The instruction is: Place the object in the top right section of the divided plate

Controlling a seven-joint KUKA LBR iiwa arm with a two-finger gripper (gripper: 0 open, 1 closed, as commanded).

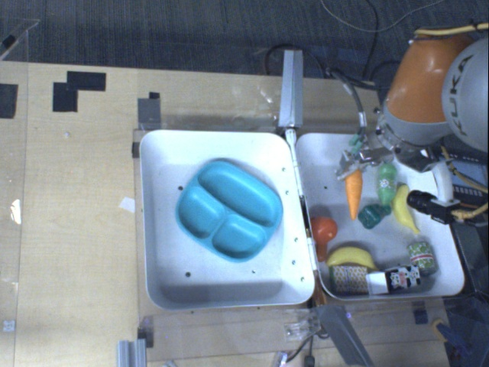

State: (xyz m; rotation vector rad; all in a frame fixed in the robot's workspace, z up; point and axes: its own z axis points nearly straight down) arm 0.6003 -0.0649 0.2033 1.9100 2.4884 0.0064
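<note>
Seen from above the bench, your left bin (153, 281) holds the blue divided plate (229, 209), tilted in the frame, all three of its sections bare. Your right bin (451, 281) carries the clutter: a carrot (353, 193) standing on end, a green bottle (386, 180), a teal cup (374, 215), a yellow banana (405, 209) at the far side, a red tomato (324, 228), a second yellow fruit (351, 256), a small can (422, 257) and a dark bottle (386, 280) lying along the near wall. The gripper (361, 157) sits just above the carrot's top, possibly touching it; you cannot tell from this angle whether the claw is released or clenched.
</note>
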